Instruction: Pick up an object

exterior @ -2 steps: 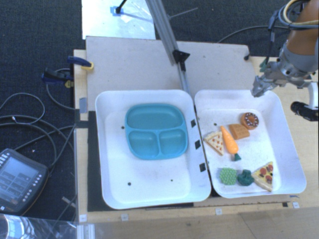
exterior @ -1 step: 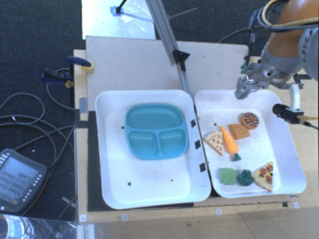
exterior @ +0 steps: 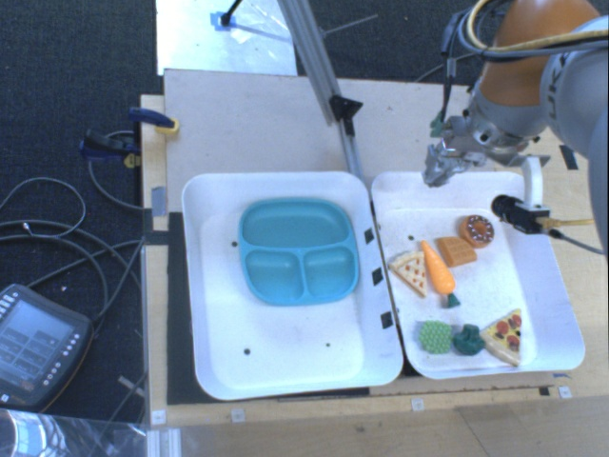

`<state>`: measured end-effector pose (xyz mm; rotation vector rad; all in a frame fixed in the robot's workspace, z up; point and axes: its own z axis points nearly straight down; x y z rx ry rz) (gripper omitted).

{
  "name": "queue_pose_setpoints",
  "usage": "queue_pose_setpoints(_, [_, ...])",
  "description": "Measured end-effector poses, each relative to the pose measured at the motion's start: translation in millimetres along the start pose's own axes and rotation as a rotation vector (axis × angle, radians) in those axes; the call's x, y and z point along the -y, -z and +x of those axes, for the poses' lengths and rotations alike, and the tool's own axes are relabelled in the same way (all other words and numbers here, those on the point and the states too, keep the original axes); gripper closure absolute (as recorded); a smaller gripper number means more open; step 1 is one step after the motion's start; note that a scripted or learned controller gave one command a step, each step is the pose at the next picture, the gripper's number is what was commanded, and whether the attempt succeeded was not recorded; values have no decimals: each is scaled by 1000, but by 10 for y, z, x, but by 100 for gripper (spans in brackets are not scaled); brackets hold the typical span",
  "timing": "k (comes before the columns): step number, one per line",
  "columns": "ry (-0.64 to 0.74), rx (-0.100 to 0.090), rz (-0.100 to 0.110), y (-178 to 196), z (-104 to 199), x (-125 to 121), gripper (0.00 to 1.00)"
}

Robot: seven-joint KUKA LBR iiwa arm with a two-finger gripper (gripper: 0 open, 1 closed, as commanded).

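Observation:
My gripper [exterior: 440, 170] hangs over the far edge of the right bin [exterior: 547, 288], above its back left corner, with nothing seen between its fingers. In that bin lie a chocolate donut [exterior: 477, 229], a brown toast piece [exterior: 457, 251], an orange carrot [exterior: 439, 269], a pale pizza wedge [exterior: 410, 272], a light green broccoli piece [exterior: 435, 336], a dark green leafy piece [exterior: 467, 340] and a second pizza slice [exterior: 504, 335] with red dots. All lie nearer the camera than the gripper.
The left bin [exterior: 214, 350] holds a blue divided plate [exterior: 299, 251]. A grey metal pole [exterior: 314, 55] slants down to the gap between the bins. Blue and yellow clamps [exterior: 133, 136] sit at the bench's left edge.

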<state>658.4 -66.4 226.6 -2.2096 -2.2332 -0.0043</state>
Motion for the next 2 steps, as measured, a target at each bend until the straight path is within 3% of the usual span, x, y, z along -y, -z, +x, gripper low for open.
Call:
queue_pose_setpoints(1, [1, -1, 0, 86, 581, 44, 100])
queue_pose_setpoints(2, [2, -1, -2, 143, 1158, -84, 100])
